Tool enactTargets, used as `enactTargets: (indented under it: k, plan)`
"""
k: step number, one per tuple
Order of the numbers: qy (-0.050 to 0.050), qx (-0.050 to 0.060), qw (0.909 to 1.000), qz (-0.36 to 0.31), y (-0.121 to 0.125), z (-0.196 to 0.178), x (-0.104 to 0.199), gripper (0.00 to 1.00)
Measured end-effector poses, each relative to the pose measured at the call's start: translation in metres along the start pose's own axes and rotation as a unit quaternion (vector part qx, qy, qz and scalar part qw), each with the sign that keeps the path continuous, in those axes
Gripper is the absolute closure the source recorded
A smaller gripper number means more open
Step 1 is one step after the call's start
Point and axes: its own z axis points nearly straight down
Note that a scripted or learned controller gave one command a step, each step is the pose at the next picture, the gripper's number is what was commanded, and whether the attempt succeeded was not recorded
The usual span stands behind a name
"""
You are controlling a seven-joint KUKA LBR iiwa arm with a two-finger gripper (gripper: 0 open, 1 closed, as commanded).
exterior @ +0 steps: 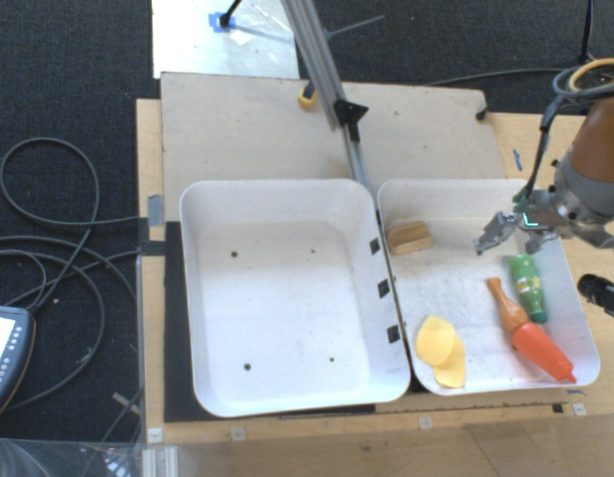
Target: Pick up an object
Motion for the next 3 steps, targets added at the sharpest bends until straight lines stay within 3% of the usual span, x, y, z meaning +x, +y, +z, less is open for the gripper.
enactTargets:
  k: [1, 3]
  plan:
    - [0.0, -0.002, 1.0, 0.001, 0.001, -0.002, 0.0, 0.0]
    - [0.0, 0.001, 1.0, 0.003, -0.002, 0.111, -0.01, 0.0]
